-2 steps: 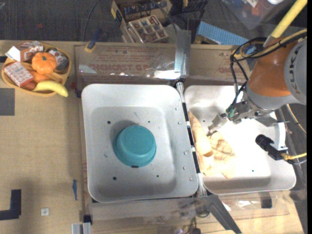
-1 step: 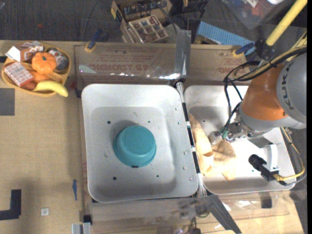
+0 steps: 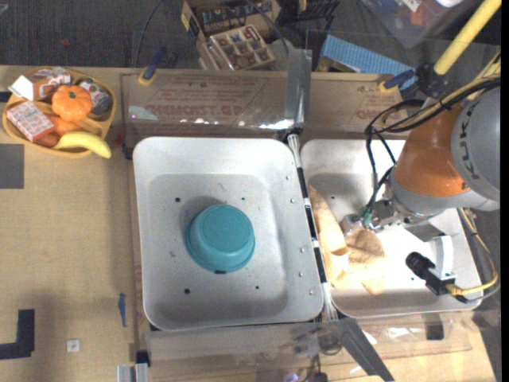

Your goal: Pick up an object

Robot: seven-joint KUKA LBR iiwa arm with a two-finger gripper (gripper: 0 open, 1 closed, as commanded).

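the arm (image 3: 445,161) reaches into the right bin (image 3: 342,161), its tool (image 3: 367,221) low just above the tan objects (image 3: 362,249) lying against that bin's left wall. whether the tool is wide or narrow, i cannot tell. a teal bowl (image 3: 221,237) sits upside down in the middle of the left bin (image 3: 159,165), left of the right bin.

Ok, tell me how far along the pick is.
Nothing is lifted yet. The gripper is down in the right bin, over the tan bread-like pieces; whether it grips one is unclear. The teal bowl sits untouched in the left bin. Grasp and lift remain.
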